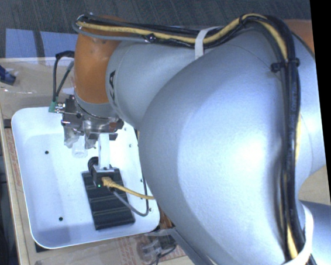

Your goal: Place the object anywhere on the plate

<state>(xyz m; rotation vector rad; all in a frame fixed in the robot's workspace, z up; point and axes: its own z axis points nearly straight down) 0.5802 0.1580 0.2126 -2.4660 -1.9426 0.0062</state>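
The grey arm (226,146) hides the whole second bin and the near bin's (40,171) right wall beside the jaws, whose tips blur too much to tell their gap.

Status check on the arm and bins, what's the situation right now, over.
Claw low over the left white bin, grip state unreadable. Dark ribbed block lying in that bin, beside the claw. Arm body blocks the rest of the bench.

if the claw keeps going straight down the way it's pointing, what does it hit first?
Probably the bare white floor of the left bin. The claw hangs over the bin's upper-middle part, pointing down into it. The black ridged block lies beside that line, nearer the camera. Depth is hard to judge from this slanted view.
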